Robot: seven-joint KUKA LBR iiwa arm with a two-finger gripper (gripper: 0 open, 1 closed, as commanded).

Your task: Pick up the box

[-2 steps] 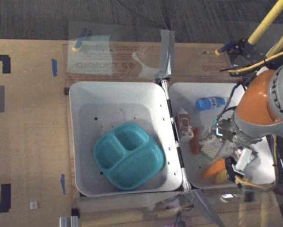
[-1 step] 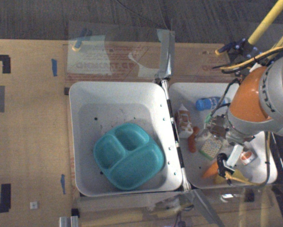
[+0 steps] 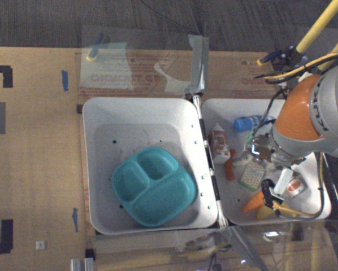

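Note:
A small flat box (image 3: pixel 251 176) with a green and white speckled face lies in the middle of the right bin (image 3: pixel 321 208). My gripper (image 3: pixel 260 151) hangs just above the box's upper edge, under the grey wrist and orange band (image 3: pixel 296 117). The gripper's metal body hides the spot where it meets the box, and I see nothing lifted off the bin floor. A white and brown carton (image 3: pixel 219 143) lies against the right bin's left wall, apart from the gripper.
The right bin also holds a red marker (image 3: pixel 230 171), a blue object (image 3: pixel 247 123), an orange carrot (image 3: pixel 252 204), a yellow item (image 3: pixel 265 212) and a red and white can (image 3: pixel 295 188). A teal divided plate (image 3: pixel 154 186) lies in the left bin (image 3: pixel 95 129).

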